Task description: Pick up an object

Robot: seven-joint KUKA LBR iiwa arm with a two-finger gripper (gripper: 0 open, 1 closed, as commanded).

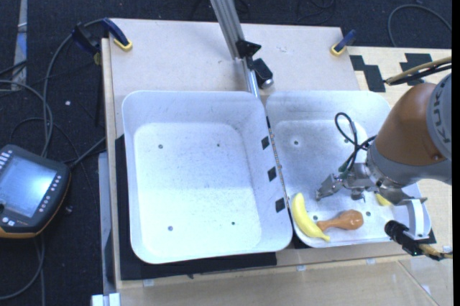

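Note:
In the right bin (316, 107), a yellow banana (305, 218) lies against the front left corner. Beside it on the right rests a brown drumstick-shaped toy (345, 221). A small yellow piece (383, 200) peeks out from under the wrist. My gripper (329, 188) hangs low over the bin floor, just above and behind the brown toy and right of the banana's upper end. I see nothing held in it.
The left bin (144, 107) lies beside the right one, their rims meeting in the middle. A slanted metal pole (223, 3) rises behind the bins. A black cable loop (347, 129) hangs over the right bin's back part.

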